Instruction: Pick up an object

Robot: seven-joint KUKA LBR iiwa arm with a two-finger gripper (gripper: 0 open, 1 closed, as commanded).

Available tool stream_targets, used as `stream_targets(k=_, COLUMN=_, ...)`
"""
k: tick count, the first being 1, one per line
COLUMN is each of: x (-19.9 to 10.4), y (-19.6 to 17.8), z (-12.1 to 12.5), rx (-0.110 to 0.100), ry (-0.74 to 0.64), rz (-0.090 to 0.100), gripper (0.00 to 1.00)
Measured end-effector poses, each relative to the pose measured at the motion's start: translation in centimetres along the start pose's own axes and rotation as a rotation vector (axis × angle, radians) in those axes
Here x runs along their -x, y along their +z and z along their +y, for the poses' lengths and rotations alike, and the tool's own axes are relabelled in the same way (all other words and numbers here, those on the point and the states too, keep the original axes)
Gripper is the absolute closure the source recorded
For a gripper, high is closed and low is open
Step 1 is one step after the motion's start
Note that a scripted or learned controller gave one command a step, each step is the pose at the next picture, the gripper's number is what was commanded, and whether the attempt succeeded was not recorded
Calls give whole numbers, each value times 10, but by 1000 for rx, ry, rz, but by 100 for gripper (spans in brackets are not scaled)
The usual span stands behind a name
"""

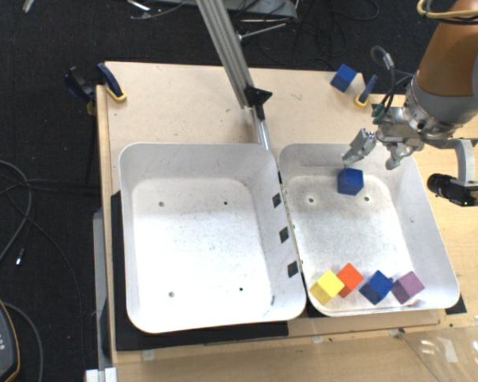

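A: Nearest us, along the front wall of the right bin, we see four blocks in a row: a yellow block, an orange block touching it, a blue block and a purple block.

B: Farther back in that bin we see a dark blue cube lying alone, well apart from the row. The gripper hangs just above and behind it, fingers spread wide with nothing between them.

A: Nothing crowds the cube. We see the left bin beside it, a slanted metal pole reaching down to the bins' shared edge, and another blue block out on the bench.
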State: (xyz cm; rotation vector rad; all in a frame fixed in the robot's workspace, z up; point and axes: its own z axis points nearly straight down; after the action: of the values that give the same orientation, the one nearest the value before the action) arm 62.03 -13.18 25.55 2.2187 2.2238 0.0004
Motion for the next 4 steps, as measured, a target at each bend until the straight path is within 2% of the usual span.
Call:
stream_targets(k=1, x=8, y=107, z=51, rx=-4, ry=-2, rz=-1, gripper=0)
stream_targets(k=2, x=22, y=132, z=43, rx=26, ry=-2, rz=-8, gripper=0)
stream_targets(k=3, x=23, y=122, z=44, rx=29, ry=-3, rz=-10, gripper=100)
stream_targets(k=4, x=23, y=124, z=43, rx=27, ry=-3, rz=-10, gripper=0)
